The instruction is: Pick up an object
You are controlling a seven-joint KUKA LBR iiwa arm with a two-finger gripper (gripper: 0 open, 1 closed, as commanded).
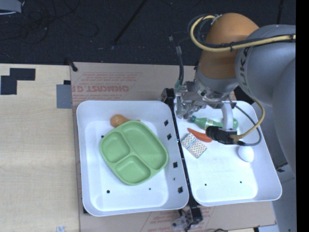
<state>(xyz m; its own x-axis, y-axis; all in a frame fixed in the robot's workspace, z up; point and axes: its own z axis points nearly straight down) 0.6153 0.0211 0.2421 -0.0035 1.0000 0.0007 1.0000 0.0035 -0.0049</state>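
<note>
My gripper [186, 109] hangs over the far left corner of the right bin [227, 187], close to the wall between the bins. Just right of it a green bottle [202, 122] lies on its side, partly under the wrist. A thin orange-red carrot-like piece [200, 135] lies in front of the bottle. A small checkered packet [194, 145] sits beside it, nearer the front. A white egg [246, 153] rests toward the right side of the bin. I see nothing lifted off the bin floor.
The left bin [94, 178] holds a green divided plate [133, 152], with a small orange-brown ball [118, 120] behind it. The grey arm [270, 66] covers the far right of the right bin. Cardboard lies under both bins.
</note>
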